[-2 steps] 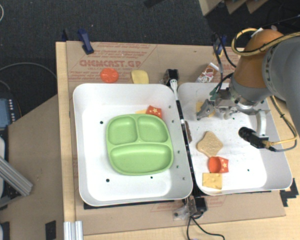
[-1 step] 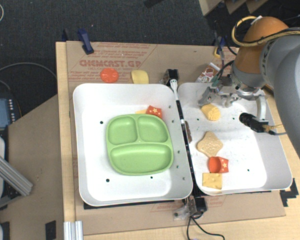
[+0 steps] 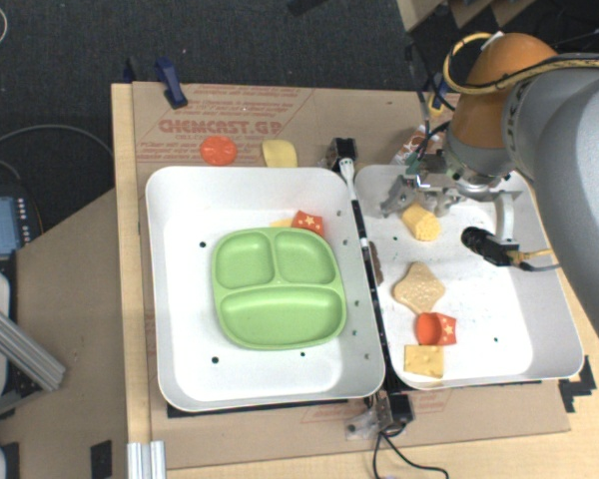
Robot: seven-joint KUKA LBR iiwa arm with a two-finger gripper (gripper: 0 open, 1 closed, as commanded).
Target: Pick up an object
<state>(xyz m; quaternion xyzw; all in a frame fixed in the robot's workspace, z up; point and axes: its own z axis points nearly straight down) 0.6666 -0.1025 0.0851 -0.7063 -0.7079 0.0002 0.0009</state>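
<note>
One cardboard sheet (image 3: 230, 108) reads "CHEMCAST".

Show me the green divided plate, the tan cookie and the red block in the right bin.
green divided plate (image 3: 278, 289), camera view, center ridge.
tan cookie (image 3: 419, 288), camera view, middle of top.
red block (image 3: 432, 328), camera view, top face.

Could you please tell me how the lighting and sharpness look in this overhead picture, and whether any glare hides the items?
In the camera view the light is even and soft; the white bins are bright but not blown out, and the green plate shows a mild sheen. Shadows are faint. Small items such as the red piece look slightly soft, and the tool is blurry, so its fingers are hard to read.
</note>
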